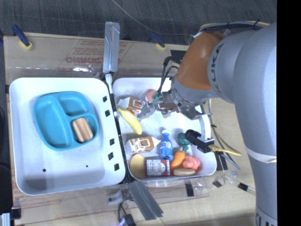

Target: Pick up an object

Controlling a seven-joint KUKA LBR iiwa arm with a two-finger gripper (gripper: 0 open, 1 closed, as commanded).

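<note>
My gripper [151, 107] hangs low over the upper part of the right bin [207, 169], reaching in from the right. Just left of it lies a small brown and white carton [135, 105], and a pink round thing [150, 95] sits right behind it. A yellow banana [131, 121] lies below the carton, near the bin's left wall. The view does not show anything held in the gripper.
The right bin's front holds another carton [142, 145], a blue bottle [165, 147], a can [157, 167], a yellow disc [137, 165], a carrot [178, 158] and a pink toy [191, 162]. In the left bin [28, 173], a blue divided plate [56, 119] carries a brown roll [83, 129].
</note>
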